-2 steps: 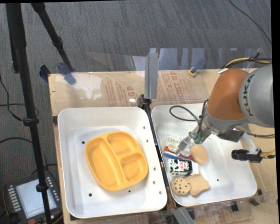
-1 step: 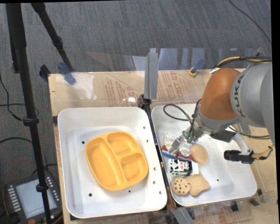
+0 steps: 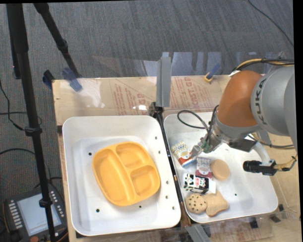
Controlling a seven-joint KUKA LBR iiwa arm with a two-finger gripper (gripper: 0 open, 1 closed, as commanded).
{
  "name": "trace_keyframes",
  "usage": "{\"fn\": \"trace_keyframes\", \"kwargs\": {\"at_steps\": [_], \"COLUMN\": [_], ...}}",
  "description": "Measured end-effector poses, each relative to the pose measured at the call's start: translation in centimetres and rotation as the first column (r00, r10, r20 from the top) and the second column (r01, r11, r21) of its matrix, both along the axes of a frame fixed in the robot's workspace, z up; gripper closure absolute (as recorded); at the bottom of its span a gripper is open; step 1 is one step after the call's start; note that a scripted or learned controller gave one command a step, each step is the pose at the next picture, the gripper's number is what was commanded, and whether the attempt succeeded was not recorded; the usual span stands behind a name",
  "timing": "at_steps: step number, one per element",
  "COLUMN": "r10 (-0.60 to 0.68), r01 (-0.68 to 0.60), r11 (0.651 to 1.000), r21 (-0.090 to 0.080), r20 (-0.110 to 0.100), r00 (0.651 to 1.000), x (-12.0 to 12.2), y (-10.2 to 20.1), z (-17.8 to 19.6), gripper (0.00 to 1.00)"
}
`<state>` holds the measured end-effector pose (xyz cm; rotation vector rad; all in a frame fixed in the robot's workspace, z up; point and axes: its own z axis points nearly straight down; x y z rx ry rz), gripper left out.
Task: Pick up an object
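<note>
My gripper (image 3: 202, 147) hangs low in the right bin (image 3: 253, 199), below the orange band of the arm. It sits just right of a small red and white box (image 3: 180, 152) and just above a white carton with a red label (image 3: 203, 166). A tan bun (image 3: 221, 169) lies to the right of that carton. Nearer the front are a black and white carton (image 3: 195, 182), a chocolate-chip cookie (image 3: 196, 203) and a tan bone-shaped biscuit (image 3: 217, 203). Nothing can be seen held in the gripper.
The left bin (image 3: 78, 140) holds a yellow divided plate (image 3: 126, 172). A ridge (image 3: 168, 157) separates the two bins. A black cable (image 3: 191, 120) loops over the back of the right bin. A tripod pole (image 3: 30, 122) stands at the far left.
</note>
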<state>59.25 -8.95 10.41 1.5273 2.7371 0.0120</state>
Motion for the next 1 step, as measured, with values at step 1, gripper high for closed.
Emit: {"fn": "trace_keyframes", "kwargs": {"at_steps": [1], "r10": [-0.001], "r01": [0.001], "r11": [1.0], "r21": [0.0], "r20": [0.0], "r00": [1.0], "x": [-0.01], "y": [0.0], "z": [-0.02], "gripper": [0.0]}}
